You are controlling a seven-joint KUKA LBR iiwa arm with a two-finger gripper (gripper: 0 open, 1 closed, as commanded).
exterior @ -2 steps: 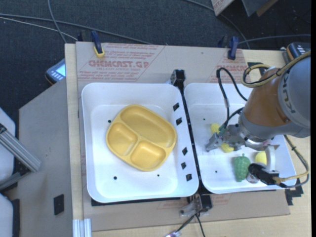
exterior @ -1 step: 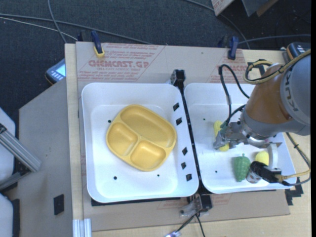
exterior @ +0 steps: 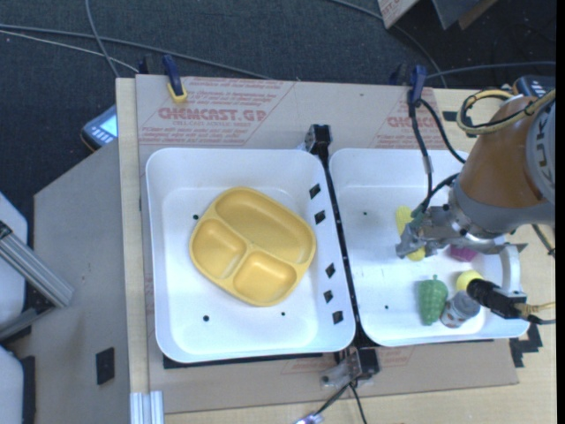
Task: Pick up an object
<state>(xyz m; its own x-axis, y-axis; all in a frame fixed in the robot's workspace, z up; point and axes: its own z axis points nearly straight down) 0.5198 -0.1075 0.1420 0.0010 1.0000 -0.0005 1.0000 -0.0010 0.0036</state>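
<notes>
The grey-and-orange arm [exterior: 503, 175] reaches in from the right, its wrist low over the right bin [exterior: 380, 162]. The claw [exterior: 413, 247] sits down near the bin floor, but from this angle I cannot tell how wide it is set, or whether it has hold of anything.

The biggest item is the yellow divided plate [exterior: 253, 246], alone in the left bin [exterior: 168, 237], well apart from the action. Over in the right bin there's a green bumpy toy [exterior: 431, 299] near the front wall, a small grey piece [exterior: 455, 311] just beside it, a pink piece [exterior: 461, 253] half hidden under the wrist, and a little yellow piece [exterior: 404, 216] just behind the claw. That yellow piece looks like the likeliest target, being closest.

The danger is that these bits are small and the bin floor is slick. A close that lands slightly off could nudge the yellow piece away instead of trapping it. The pink piece could also get knocked by the wrist body on the lift.

Underneath, both bins rest on a cardboard sheet [exterior: 229, 109] printed in red, held to the pale tabletop [exterior: 79, 237] by a clamp [exterior: 174, 76] at the back edge. Beyond lie dark carpet [exterior: 265, 25], loose cables [exterior: 88, 16] and a small lit screen [exterior: 101, 129].
</notes>
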